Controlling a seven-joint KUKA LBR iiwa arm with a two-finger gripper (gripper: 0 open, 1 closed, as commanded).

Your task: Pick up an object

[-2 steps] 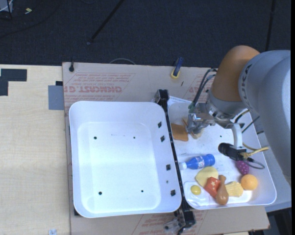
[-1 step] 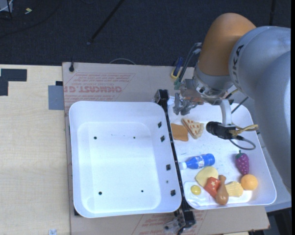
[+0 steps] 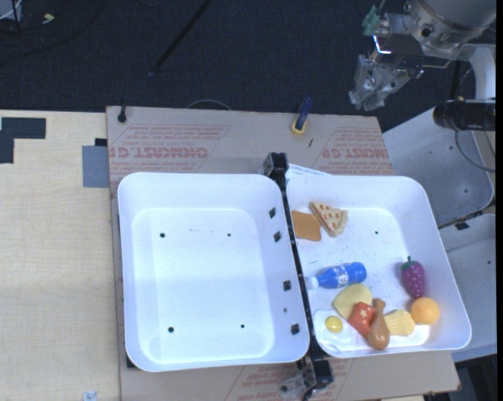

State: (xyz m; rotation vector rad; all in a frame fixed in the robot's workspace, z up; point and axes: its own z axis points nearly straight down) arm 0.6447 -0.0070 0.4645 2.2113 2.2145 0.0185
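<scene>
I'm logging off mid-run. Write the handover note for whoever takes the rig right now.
Gripper: up beyond the bench's far right corner, well clear of both bins, holding nothing that I can see; finger state unclear.
Things: all in the right bin. Waffle wedge and orange slab at the far left; blue bottle mid-bin; grapes by the right wall; orange, drumstick, red piece, yellow pieces and fried egg bunched at the near edge.
Done: nothing picked.
Left: descend, grasp one item, lift. The bottle lies apart from the others, so it looks easiest.
</scene>
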